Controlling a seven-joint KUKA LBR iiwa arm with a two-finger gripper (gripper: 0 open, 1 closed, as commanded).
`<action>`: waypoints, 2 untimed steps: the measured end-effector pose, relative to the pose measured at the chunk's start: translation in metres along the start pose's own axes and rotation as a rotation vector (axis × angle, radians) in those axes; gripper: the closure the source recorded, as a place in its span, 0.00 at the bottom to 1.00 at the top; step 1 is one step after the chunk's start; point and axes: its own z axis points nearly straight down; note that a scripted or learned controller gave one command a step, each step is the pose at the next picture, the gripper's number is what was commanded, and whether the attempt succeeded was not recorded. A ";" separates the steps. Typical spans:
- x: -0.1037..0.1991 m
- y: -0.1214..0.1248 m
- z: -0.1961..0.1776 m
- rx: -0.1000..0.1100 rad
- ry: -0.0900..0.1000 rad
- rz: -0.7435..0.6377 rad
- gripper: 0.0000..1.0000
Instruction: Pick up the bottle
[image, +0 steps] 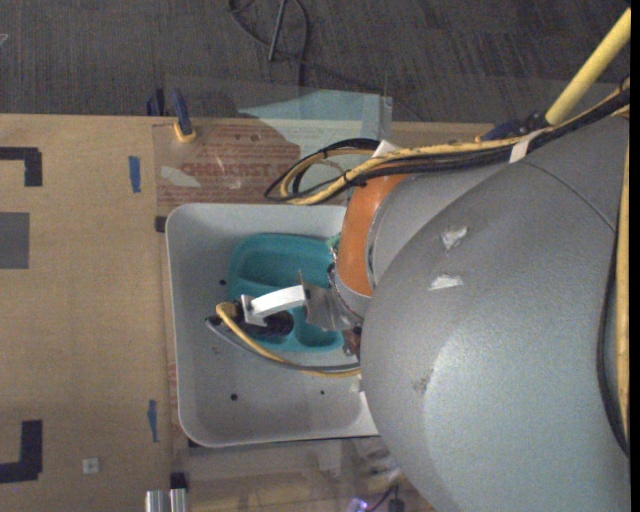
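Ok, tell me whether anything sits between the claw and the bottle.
Nothing visible does. The claw hangs directly over the teal bottle in the white bin; the arm hides part of the bottle, so contact cannot be judged.

You see your grey arm (490, 330) reaching in from the right, its bulky link nearest the camera, the orange band (355, 240) just left of it, and the gripper (322, 308) beyond the wrist, mostly hidden

Grey arm (480, 330) over white bin (200, 400), partly covering teal object (275, 265).
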 end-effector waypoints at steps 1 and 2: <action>-0.010 0.019 0.010 0.004 -0.007 -0.462 0.00; -0.009 0.046 0.036 0.005 -0.006 -0.257 0.00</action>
